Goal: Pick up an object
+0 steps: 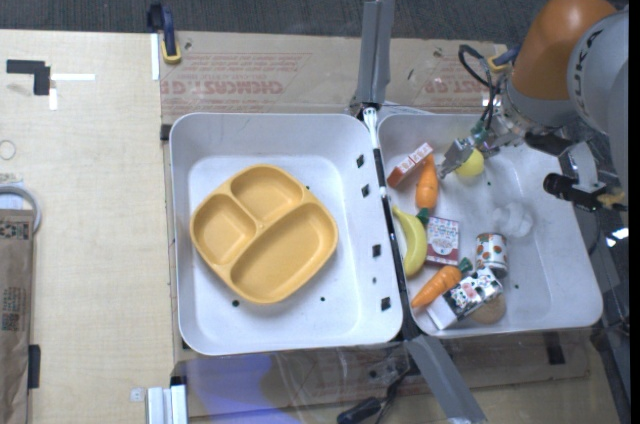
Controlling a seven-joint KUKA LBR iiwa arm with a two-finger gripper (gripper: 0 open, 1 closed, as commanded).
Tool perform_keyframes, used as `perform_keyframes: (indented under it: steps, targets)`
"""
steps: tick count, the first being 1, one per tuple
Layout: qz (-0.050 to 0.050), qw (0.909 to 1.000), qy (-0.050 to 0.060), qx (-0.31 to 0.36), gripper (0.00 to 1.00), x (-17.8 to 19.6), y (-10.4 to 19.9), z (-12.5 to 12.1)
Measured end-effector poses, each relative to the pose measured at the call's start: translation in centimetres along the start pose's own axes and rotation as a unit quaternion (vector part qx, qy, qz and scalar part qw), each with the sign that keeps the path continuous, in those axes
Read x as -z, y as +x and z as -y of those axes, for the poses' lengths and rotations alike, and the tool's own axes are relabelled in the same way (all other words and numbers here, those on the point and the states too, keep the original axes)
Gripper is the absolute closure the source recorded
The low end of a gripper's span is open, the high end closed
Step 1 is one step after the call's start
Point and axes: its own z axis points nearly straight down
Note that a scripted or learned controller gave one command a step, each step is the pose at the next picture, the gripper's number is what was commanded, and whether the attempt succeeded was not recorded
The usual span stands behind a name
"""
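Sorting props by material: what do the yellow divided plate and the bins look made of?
The divided plate looks like moulded plastic: uniform matte yellow, rounded compartment ridges. The left bin and right bin look like thin, glossy white plastic with soft rolled rims, though coated metal cannot be ruled out.

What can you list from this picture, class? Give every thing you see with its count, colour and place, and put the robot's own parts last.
Bins: 2, white, side by side on the bench.
Divided plate: 1, yellow, in the left bin.
Carrots: 2, orange, right bin, one near the top left, one lower down.
Banana: 1, yellow, right bin by the left wall.
Small box: 1, red and white, beside the banana.
Carton: 1, red-brown and white, right bin top left.
Patterned cans: 2, white with dots, right bin lower part.
Round fruit: 1, yellow, at the gripper.
Arm: 1, grey with orange band, from the right.
Gripper: 1, dark, over the right bin.
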Motion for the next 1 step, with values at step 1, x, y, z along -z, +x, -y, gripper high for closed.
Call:
perform_keyframes:
  steps: [1]
  targets:
    - [0.001,1.0,-0.001,0.0,1.0,0.97,-0.04,-0.06]
